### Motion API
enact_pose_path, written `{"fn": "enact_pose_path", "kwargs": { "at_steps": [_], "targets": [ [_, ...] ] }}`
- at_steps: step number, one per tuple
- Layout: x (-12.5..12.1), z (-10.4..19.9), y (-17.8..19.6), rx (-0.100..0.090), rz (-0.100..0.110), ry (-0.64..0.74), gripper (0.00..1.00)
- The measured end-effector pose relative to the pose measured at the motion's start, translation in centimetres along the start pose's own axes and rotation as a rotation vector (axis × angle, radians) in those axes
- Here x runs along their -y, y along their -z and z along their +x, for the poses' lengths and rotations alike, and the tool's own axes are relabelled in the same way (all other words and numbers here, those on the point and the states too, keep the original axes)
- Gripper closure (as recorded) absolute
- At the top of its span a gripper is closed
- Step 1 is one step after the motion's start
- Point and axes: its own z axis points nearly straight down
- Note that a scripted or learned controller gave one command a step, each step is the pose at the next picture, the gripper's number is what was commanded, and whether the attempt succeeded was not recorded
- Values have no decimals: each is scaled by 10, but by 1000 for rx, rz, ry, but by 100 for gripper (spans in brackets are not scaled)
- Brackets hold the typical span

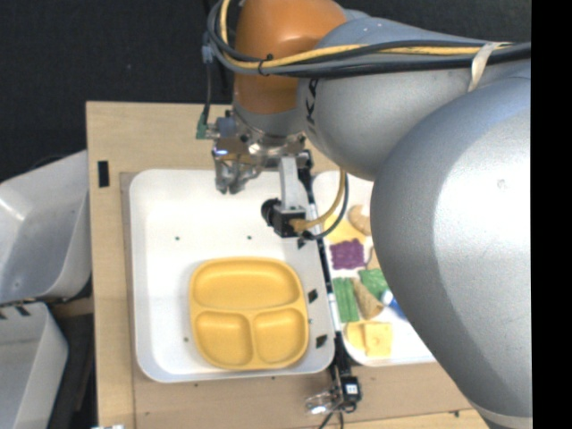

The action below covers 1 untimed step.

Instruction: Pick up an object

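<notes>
While one yellow tray (248,312) lies alone, the jaws' (231,182) state stays unreadable.

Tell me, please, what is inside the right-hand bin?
The right bin shows a purple piece, green pieces and a yellow block; the arm covers its remainder.

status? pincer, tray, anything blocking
Pincer over left bin's far edge, holding nothing. Yellow tray lies untouched, near side. Nothing between them.

Bright even overhead light, soft shadows, mild blur, dark surroundings beyond the bench.
</notes>
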Motion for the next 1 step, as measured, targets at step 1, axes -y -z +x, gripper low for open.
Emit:
{"fn": "enact_pose_path", "kwargs": {
  "at_steps": [1],
  "targets": [
    [29,47,114,-9,-20,10,100]
  ]
}}
